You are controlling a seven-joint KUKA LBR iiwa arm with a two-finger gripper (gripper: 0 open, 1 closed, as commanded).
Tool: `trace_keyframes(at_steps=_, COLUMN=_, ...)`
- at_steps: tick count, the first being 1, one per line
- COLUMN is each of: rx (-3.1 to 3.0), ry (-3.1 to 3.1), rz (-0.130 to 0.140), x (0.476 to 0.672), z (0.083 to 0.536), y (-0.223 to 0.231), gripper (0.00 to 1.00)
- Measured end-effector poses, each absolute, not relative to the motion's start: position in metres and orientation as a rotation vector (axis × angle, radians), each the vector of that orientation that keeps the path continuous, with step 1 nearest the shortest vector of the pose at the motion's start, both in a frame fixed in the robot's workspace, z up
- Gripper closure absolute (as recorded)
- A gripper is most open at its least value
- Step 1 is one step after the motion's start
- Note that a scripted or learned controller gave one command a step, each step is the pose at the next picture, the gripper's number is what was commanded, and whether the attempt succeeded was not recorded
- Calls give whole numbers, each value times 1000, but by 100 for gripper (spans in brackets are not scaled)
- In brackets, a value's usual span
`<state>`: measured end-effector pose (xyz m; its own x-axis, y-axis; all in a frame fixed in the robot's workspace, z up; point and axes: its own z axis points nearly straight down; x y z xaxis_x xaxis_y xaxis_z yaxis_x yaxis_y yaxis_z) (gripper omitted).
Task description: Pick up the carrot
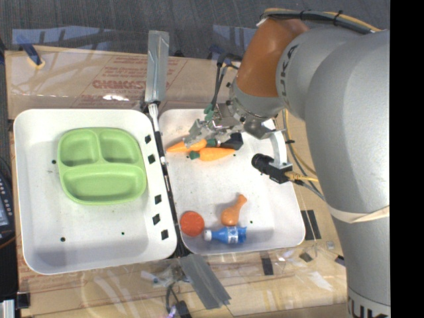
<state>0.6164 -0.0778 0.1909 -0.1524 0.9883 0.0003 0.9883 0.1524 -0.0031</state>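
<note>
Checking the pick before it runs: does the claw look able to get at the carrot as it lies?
Probably yes. The claw hangs right over the carrot, which lies apart from the other toys, with nothing on top.

A bulky grey arm [338, 111] with an orange band [265, 55] above the wrist, thin cables along its top, and a small metal-and-black claw [209, 132].

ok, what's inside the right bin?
In the right bin: the carrot near the far wall with the gripper right over it, an orange ball, a chicken drumstick toy and a blue bottle. The arm covers the far right corner.
</note>
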Motion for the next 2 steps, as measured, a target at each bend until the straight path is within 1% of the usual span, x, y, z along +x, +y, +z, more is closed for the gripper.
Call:
trace_keyframes(at_steps=1, rx=-2016, ry=-2409, rz=2, x=622, z=91, y=-105, gripper=0)
trace_keyframes(at_steps=2, rx=-2034, ry=-2396, rz=0, x=618, z=154, y=-191, gripper=0)
